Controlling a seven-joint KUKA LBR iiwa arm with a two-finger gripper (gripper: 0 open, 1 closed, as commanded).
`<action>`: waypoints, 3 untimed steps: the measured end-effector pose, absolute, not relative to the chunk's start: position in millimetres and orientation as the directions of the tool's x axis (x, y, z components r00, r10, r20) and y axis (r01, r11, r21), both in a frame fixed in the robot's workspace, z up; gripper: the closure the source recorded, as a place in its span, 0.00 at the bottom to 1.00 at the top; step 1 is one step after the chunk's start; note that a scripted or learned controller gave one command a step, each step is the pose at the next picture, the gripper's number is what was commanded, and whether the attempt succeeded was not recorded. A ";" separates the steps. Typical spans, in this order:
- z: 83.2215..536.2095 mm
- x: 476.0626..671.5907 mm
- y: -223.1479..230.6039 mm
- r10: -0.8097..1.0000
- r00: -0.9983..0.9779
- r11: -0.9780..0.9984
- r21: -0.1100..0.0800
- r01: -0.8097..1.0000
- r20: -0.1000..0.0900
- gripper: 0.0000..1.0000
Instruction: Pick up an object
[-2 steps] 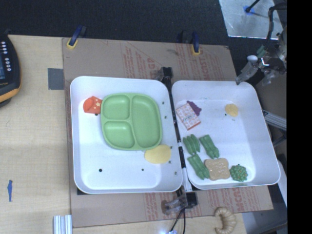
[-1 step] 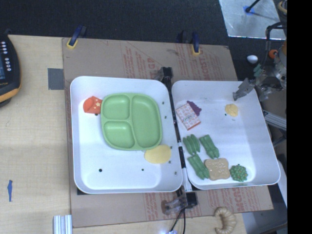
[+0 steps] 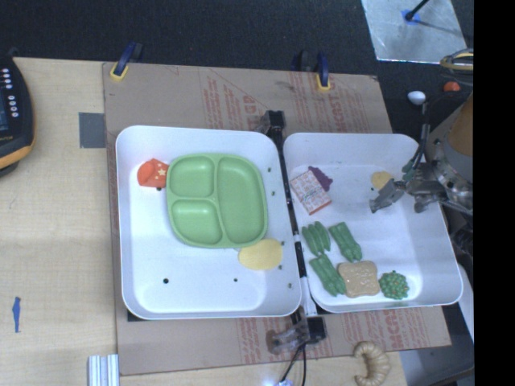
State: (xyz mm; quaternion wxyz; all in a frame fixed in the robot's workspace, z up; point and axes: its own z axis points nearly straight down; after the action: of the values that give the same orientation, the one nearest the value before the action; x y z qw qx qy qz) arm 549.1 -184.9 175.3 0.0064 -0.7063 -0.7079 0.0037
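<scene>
My gripper (image 3: 402, 201) hangs over the right part of the right bin (image 3: 434, 240), open, with nothing between its fingers. Just up and left of it lies a small yellow piece (image 3: 380, 180). Farther left lie a pink-and-white box (image 3: 309, 191) and a purple piece (image 3: 321, 177). Toward the front of the bin lie green pea pods (image 3: 329, 252), a tan cracker (image 3: 359, 278) and a green bumpy piece (image 3: 393, 285).
The left bin (image 3: 141, 272) holds a green divided plate (image 3: 217, 199), a red piece (image 3: 152, 173) at its left and a yellow slice (image 3: 261, 255) at its front. A tan curled object (image 3: 372, 363) lies on the cardboard in front of the right bin.
</scene>
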 end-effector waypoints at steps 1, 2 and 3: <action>144.7 610.5 -212.0 1.000 -0.007 0.007 0.001 1.000 -0.002 0.00; 240.5 651.7 -212.3 1.000 -0.006 0.006 0.010 1.000 -0.004 0.00; 210.5 602.8 -211.8 1.000 -0.003 0.003 -0.009 1.000 0.000 0.00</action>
State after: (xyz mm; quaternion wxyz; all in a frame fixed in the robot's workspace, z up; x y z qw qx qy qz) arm 602.8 -211.8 210.5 0.0032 -0.7062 -0.7080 0.0029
